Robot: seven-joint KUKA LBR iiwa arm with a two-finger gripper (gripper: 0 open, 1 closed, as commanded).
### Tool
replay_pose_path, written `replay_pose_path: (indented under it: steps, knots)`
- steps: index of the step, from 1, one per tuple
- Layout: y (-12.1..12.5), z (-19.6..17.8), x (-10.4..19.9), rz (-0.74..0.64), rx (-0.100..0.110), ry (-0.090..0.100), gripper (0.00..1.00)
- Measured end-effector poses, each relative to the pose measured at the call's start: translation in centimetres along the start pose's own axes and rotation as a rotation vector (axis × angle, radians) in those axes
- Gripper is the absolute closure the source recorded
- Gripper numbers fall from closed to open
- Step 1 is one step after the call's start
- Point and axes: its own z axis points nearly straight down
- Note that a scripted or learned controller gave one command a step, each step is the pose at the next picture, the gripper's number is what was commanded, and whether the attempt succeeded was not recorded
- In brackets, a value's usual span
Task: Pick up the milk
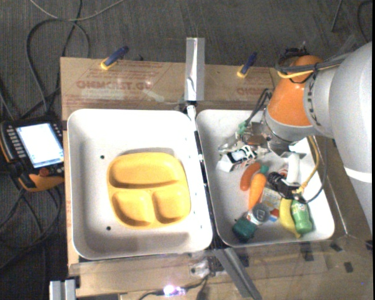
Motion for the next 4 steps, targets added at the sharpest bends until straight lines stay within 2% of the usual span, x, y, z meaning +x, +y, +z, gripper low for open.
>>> replay_pose_path:
  steps: [1, 2, 3, 4]
  knots:
    - [-1.2, -0.1, -0.6, -0.024, -0.003, -0.001, 0.0]
    - [1.5, 1.7, -0.5, -0.001, 0.04, 0.003, 0.0]
    - [1.5, 0.8, -0.4, -0.004, 0.043, 0.004, 1.0]
    - [-5.3, -7.6, 2.3, 0.246, 0.066, -0.006, 1.0]
